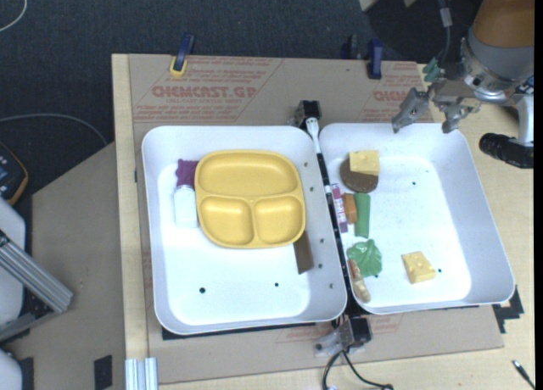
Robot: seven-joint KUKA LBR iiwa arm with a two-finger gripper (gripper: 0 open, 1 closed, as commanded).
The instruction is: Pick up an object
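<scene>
Two open fingers on the gripper (429,114), probably best squeezing that light, stiff cheese cube (418,266) across flat sides.

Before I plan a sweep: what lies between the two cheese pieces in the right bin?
In the camera view, bare white bin floor lies between the upper cheese and the lower cheese.

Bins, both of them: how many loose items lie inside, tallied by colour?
Yellow: 3 (divided plate, cheese block, cheese wedge)
Green: 2 (long green piece, leafy green piece)
Brown: 2 (round brown piece, brown strip)
Purple: 1 (purple item)
White: 1 (white bottle)
Total: 9, not counting small pieces too crowded to separate along the divider.
</scene>
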